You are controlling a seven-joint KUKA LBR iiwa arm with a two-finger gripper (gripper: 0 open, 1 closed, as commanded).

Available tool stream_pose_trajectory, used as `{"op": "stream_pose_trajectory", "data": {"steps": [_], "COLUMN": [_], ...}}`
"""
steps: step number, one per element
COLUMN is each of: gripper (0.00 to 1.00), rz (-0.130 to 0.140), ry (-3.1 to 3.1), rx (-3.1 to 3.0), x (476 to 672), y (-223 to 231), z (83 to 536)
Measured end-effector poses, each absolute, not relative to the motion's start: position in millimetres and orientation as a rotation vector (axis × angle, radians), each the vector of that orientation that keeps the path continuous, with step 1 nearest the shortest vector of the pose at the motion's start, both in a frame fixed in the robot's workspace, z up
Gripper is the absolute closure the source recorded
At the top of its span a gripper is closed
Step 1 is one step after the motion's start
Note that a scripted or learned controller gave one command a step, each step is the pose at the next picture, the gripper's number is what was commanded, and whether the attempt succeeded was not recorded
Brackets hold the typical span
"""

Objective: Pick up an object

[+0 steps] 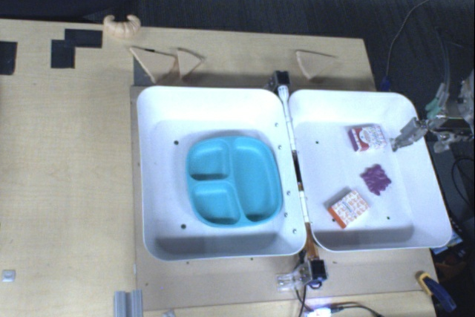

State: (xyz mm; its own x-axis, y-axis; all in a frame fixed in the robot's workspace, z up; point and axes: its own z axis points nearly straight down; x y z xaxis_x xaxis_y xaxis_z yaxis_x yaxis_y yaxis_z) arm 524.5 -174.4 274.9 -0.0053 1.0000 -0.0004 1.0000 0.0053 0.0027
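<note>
Three small things lie in the right bin (pixel 423 230): two printed cartons, one knobbly purple cluster (pixel 376 179); hand (pixel 410 134) unreadable.

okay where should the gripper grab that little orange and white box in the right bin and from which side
Probably from straight above, fingers closing across the short width of the orange and white box. It lies flat and turned diagonally on the right bin floor, apart from the purple object, so its long edges are free.
</note>
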Motion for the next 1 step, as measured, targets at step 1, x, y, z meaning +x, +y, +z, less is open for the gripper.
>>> {"op": "stream_pose_trajectory", "data": {"steps": [1], "gripper": [0.00], "rz": [0.001], "ry": [2.224], "rx": [2.220], "x": [494.8], "y": [-205.8], "z": [114.0]}}
